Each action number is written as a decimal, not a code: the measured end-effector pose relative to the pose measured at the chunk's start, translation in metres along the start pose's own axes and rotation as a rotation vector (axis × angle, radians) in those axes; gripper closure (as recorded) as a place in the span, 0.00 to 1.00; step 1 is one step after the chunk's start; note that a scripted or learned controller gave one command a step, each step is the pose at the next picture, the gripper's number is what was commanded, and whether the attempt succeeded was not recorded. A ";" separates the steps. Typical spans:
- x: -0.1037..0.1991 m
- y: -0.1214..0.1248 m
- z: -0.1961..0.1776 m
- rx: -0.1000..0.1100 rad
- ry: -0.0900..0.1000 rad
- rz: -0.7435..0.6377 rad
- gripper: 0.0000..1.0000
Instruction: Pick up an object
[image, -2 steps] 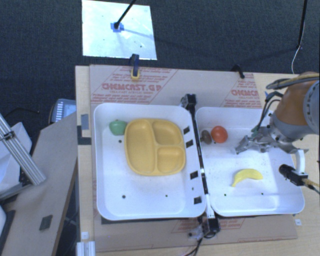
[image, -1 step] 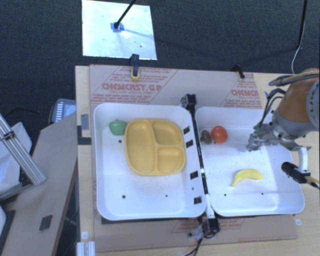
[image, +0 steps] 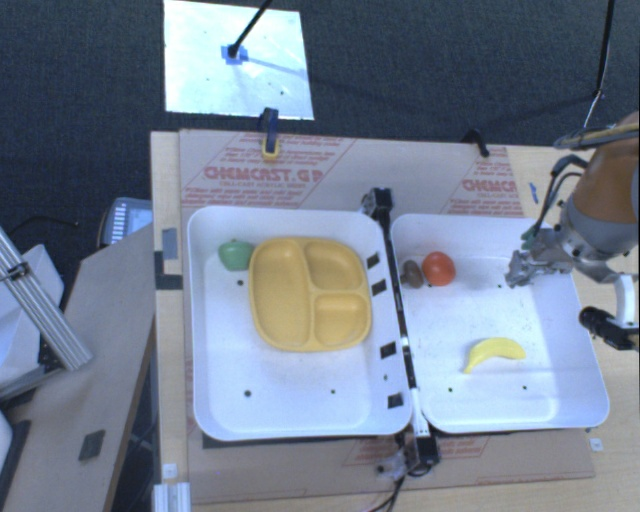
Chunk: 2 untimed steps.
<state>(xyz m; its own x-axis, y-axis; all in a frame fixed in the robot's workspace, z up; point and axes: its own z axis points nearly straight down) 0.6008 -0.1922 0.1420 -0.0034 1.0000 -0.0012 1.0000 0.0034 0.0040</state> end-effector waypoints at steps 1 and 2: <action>-0.003 -0.001 -0.044 -0.002 -0.001 0.000 1.00; -0.003 0.001 -0.099 -0.003 -0.001 -0.002 1.00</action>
